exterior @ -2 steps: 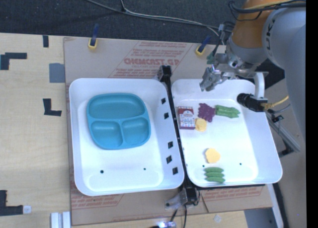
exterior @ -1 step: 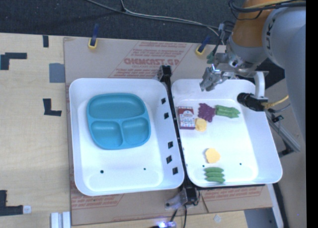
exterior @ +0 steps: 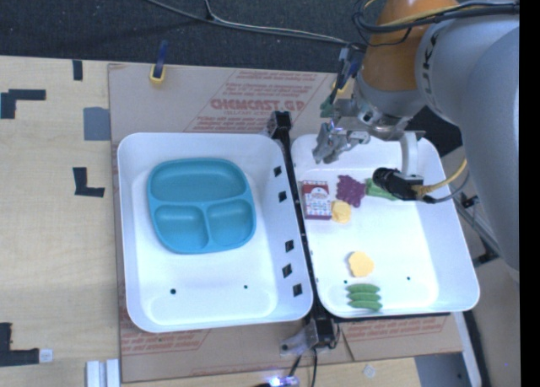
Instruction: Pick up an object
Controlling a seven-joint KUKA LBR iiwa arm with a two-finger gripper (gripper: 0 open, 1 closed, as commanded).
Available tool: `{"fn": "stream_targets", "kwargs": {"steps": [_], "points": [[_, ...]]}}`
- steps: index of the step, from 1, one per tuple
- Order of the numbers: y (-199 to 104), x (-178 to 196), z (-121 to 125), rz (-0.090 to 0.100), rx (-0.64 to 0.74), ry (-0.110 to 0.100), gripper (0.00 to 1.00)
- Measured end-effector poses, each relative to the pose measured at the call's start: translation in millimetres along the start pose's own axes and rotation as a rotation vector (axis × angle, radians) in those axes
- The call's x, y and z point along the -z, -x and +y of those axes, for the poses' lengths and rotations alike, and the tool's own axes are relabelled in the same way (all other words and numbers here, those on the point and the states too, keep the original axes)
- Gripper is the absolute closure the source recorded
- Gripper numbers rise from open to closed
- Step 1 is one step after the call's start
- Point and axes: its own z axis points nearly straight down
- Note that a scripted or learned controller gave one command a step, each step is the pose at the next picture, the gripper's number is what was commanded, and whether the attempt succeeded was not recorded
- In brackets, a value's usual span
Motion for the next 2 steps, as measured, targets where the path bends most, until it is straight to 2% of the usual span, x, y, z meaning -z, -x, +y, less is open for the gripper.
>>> {"fn": "stream_targets", "kwargs": {"steps": [1, 2], "points": [[-57.7, 6.3, 6.3, 0.0, 0.002, 0.002, 1.0], [-111.4, -3.7, -2.9, -0.001, 0.001, 0.0, 1.0]]}}
